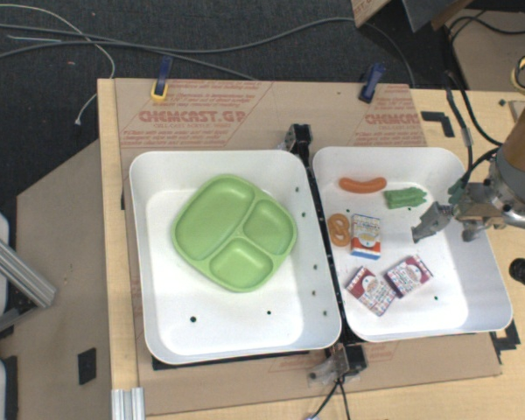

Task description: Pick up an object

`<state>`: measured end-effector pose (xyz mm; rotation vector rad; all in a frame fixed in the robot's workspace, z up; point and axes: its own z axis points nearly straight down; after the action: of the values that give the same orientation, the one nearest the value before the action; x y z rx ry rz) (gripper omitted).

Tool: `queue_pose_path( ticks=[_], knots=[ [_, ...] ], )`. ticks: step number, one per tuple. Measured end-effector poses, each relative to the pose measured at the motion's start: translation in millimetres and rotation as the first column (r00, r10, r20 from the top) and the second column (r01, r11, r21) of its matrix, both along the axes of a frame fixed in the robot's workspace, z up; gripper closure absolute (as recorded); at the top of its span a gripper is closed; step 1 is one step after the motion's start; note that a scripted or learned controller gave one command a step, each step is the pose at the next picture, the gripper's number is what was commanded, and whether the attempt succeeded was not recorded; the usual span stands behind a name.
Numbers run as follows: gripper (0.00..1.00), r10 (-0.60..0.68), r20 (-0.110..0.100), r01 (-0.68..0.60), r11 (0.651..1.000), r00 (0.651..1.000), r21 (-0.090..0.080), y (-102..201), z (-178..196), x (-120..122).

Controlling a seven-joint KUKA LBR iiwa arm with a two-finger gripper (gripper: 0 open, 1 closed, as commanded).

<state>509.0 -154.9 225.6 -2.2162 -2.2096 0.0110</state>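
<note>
1. Cardboard-covered bench (245,112) carries two white bins; the left bin (149,261) holds a green divided plate (234,232).
2. Right bin (481,309): orange sausage (362,184), green piece (405,198), pretzel (339,228) and three small printed packets — one (366,236) upright-printed, two (387,284) lower.
3. Gripper (430,223) hovers beside the green piece — finger state cannot be told.

Both white bins, left (157,261) and right (481,296), look like smooth plastic with a slight sheen. The green divided plate (234,232) appears matt, moulded plastic. At twelve o'clock the tabletop (271,112) carries printed brown cardboard, dull and flat; the small cartons (366,236) look like glossy printed paper.
</note>
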Motion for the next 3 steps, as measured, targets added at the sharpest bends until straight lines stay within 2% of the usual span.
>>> queue_pose_path(
  ticks=[1, 3],
  knots=[
    [0.00, 0.004, 0.013, -0.004, 1.000, 1.000, -0.003, 0, 6, 3],
    [0.00, 0.003, 0.008, -0.003, 1.000, 1.000, -0.001, 2, -82, 12]
  ],
)
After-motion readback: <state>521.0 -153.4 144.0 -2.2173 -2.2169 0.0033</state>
